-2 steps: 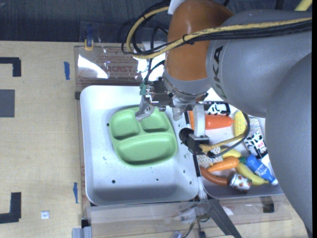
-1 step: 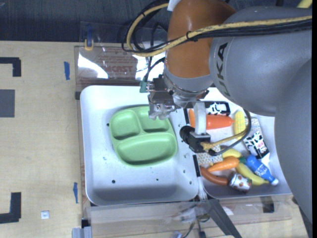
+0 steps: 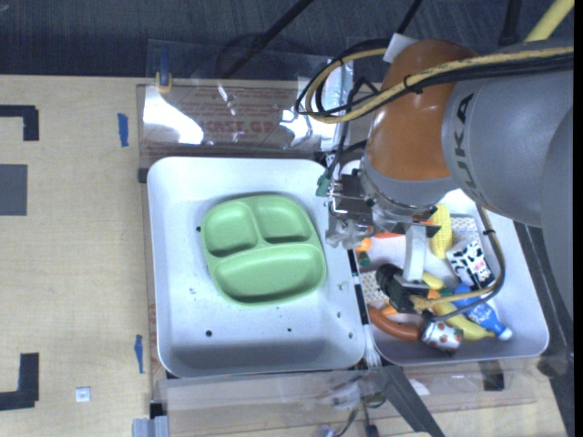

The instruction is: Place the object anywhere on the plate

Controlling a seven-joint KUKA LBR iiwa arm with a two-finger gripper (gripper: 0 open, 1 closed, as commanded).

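Observation:
A green plate [image 3: 262, 247] with three compartments lies in the left white bin [image 3: 182, 335], with nothing on it. My gripper [image 3: 349, 228] hangs low over the near-left part of the right bin [image 3: 528, 321], close to the wall between the two bins, and the big grey and orange wrist covers most of it. Just to its right an orange carrot-like piece [image 3: 387, 240] lies among a pile of toys. Whether anything is in the gripper cannot be seen.
The right bin also holds a yellow corn cob [image 3: 441, 228], a black-and-white cow-patterned item [image 3: 470, 262], a blue bottle [image 3: 485, 318], a red and silver piece [image 3: 442, 336] and an orange-brown curved piece [image 3: 393, 326]. A clear plastic sheet [image 3: 237, 116] lies behind the left bin.

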